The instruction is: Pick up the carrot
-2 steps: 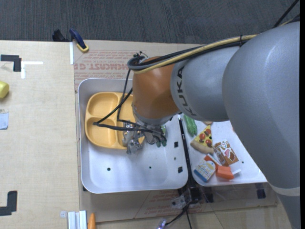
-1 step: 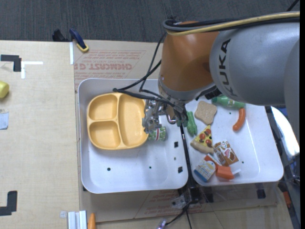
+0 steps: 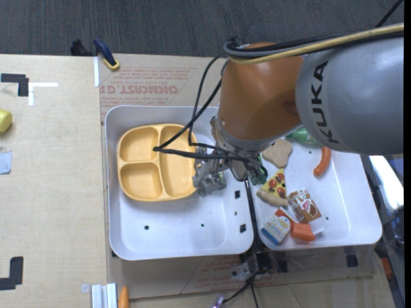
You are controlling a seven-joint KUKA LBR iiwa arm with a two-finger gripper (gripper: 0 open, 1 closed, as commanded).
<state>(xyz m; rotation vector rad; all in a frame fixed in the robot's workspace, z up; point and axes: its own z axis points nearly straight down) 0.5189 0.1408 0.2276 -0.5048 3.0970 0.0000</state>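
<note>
Tool (image 3: pixel 209 177) hangs over the left bin (image 3: pixel 173 236), just by the yellow divided plate's (image 3: pixel 151 162) right rim; can't tell if it's spread or pressed together, too much cable & metal in the way. Carrot (image 3: pixel 322 160) lies in the right bin (image 3: pixel 350 217), well apart to the tool's right, long axis slanted top-right to bottom-left. White bin floor around it's bare w/ room on both sides; toast slice (image 3: pixel 277 153), pizza piece (image 3: pixel 275 188) sit between.

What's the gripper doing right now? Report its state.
Gripper: over the right edge of the yellow tray; open or shut cannot be told.
</note>
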